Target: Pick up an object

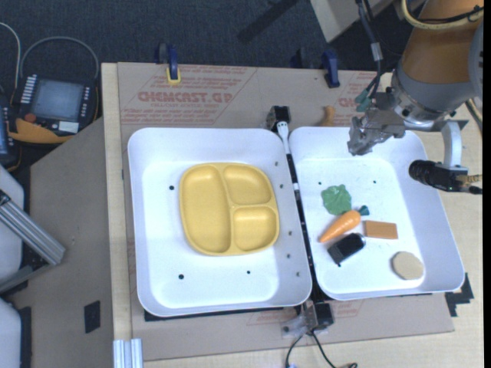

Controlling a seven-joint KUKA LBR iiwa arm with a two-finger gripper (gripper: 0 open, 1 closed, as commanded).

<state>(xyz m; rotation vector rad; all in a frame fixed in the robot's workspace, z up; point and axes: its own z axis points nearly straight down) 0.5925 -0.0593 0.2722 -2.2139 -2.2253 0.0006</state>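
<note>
The right bin (383,282) holds a green leafy piece (336,198), an orange carrot (340,225), a black block (346,248), a tan-orange slab (380,230) and a round beige cookie (407,265). My gripper (362,144) hangs over the bin's far edge, well behind the green piece and apart from every object. Nothing is seen between its fingers.
The left bin (153,282) carries a yellow divided plate (228,207). A black clamp (279,118) sits at the far end of the seam between the bins. Brown cardboard (230,83) lies behind both bins.
</note>
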